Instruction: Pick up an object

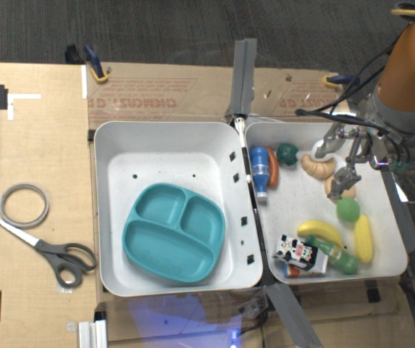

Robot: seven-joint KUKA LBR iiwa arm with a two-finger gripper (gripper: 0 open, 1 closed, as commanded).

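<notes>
Plastic, by the look of it: your right bin [395, 216] holds a scatter of toy food, all small, light and stiff, mostly smooth and likely slippery under metal fingers. The tool [343, 167] hangs low over that bin's far half, toward the bench's right edge. Its fingers point down and look spread, one above the tan curved piece [317, 166], one touching or just above a tan lump [337, 188]. Nothing sits between them that you can confirm, so treat it as open and holding nothing.

Nearest candidates:
- Tan curved piece, croissant-like, rounded. Take it across the narrow middle, not the tips.
- Green ball [348, 209], just nearer the bench's front edge than the tool. Round and slick, it will probably roll out of a pinch; close square across its middle.
- Yellow corn-like piece [364, 238] by the bin's right wall. Long, so grip across the short axis.
- Banana [321, 232], touching a green bottle shape [336, 256] and a printed black-and-white packet [298, 252]. Crowded; poor first pick.
- Blue-and-orange tube [263, 168] against the divider wall, with a dark green ball [287, 154] beside it. The wall may block one finger.

Left bin [113, 194]: one teal divided plate [174, 230], three compartments, lying flat and tilted askew. Wide, flat and hard to pinch; only the rim offers a hold.

On the bench's left side, well apart from both bins, lie scissors [51, 251] and a tape roll [24, 204].
</notes>
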